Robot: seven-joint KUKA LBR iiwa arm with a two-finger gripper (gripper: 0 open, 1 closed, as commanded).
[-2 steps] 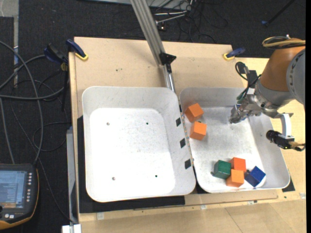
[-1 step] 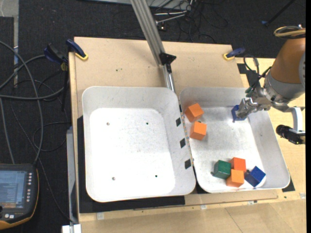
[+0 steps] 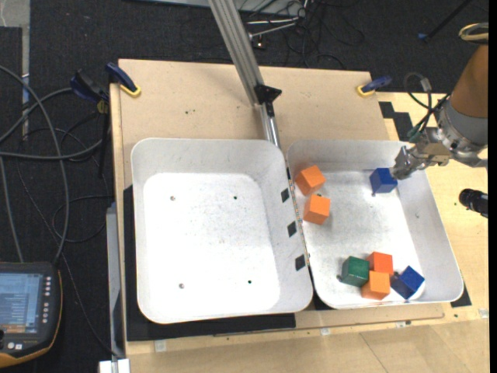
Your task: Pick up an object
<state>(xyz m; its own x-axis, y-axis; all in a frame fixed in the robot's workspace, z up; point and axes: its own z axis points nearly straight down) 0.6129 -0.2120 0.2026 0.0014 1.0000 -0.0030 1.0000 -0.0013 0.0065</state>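
Note:
My gripper [image 3: 402, 165] hangs over the far right part of the right bin [image 3: 432, 222], reaching in from the right. A blue cube [image 3: 383, 180] lies just left of and below it, close to its tip; whether they touch I cannot tell. Two orange cubes [image 3: 311, 179] [image 3: 317, 208] sit near the bin's left wall. At the front right, a green cube [image 3: 356, 271], two more orange cubes [image 3: 381, 262] [image 3: 377, 284] and a second blue cube [image 3: 408, 281] are bunched together.
The left bin [image 3: 141, 208] stands beside the right one, their rims meeting at the middle. A slanted metal pole [image 3: 241, 49] runs down to the bins' far edge. Clamps [image 3: 123, 78] [image 3: 375, 85] grip the board's far corners.

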